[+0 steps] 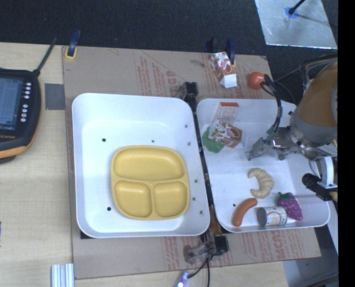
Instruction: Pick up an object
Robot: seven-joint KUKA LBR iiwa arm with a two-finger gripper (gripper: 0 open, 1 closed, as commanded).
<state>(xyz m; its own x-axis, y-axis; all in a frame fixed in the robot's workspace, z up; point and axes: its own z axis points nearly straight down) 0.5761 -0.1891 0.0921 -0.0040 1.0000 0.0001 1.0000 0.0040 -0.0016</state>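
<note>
Right bin point(225, 223): centre floor free; carton point(224, 131) far, croissant point(261, 181), sausage point(244, 211) near.

Dark floor point(135, 11) beyond wooden bench point(21, 208)

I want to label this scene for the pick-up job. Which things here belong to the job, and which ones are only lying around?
Belonging to the job:
gripper
croissant
sausage
grapes
small bottle
carton
right bin

Just lying about:
yellow divided tray
left bin
handheld controller
small box
red ball
</note>
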